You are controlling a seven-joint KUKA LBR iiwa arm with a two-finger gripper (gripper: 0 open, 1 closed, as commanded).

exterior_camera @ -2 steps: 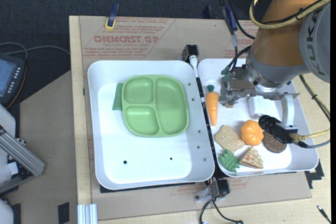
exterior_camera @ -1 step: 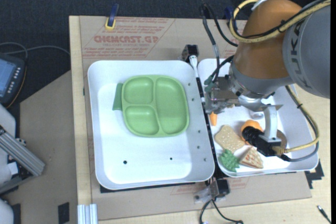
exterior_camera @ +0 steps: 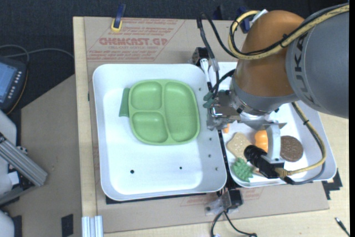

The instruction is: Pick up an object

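Lying in the right bin point(exterior_camera: 319, 148) just below the end effector point(exterior_camera: 221, 112), a tan cracker point(exterior_camera: 238, 143), orange piece point(exterior_camera: 261, 140), brown disc point(exterior_camera: 291, 148) and green toy point(exterior_camera: 242, 168) are crowding together. Whether the end effector is open or closed cannot be told. A green divided plate point(exterior_camera: 163, 111) is sitting to its left.

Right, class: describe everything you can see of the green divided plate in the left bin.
The green divided plate is pale green, looks like smooth plastic, and is roughly square with rounded corners. Raised ridges split it into three compartments, one long on its right and two smaller on its left, all bare. It lies flat, open side up, slightly turned, on the floor of the left bin, in the bin's upper half in this view. A darker green tab sticks out at its left edge.
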